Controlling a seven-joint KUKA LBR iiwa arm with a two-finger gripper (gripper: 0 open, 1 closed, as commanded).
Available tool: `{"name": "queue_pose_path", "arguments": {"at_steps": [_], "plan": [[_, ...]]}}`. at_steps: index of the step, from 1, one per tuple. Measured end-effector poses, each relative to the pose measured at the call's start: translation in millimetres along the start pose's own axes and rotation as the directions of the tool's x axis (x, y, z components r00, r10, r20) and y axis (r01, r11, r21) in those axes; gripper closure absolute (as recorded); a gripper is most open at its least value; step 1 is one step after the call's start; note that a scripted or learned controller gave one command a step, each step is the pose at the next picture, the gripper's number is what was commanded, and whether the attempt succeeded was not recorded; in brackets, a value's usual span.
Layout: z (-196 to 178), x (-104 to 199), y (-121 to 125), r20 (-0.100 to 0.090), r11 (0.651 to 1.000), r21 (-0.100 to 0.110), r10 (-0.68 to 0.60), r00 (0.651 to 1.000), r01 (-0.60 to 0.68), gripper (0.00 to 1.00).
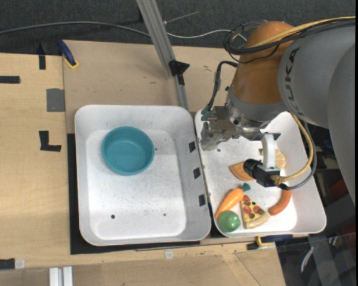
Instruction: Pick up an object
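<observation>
Near edge of right bin: a green ball (228,221), orange carrot (229,199), pizza-slice toy (252,212) and sausage (280,203) lie clustered, all candidates for picking.
Mid bin: an orange wedge (241,170) sits beside the wrist's black fitting.
Hand (210,137): low at the white right bin's (307,219) far-left corner; whether it is open or closed cannot be told.
Left bin: the round teal plastic bowl (128,151) stands alone.
</observation>
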State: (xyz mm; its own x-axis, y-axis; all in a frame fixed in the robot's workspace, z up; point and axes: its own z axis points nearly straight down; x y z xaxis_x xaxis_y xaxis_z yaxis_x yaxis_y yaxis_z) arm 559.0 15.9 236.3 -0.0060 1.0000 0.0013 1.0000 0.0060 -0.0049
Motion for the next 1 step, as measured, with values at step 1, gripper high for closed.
{"name": "queue_pose_path", "arguments": {"at_steps": [1], "plan": [[14.8, 47.3, -27.3, 0.0, 1.0, 0.001, 0.0, 1.0, 0.0, 1.0]]}}
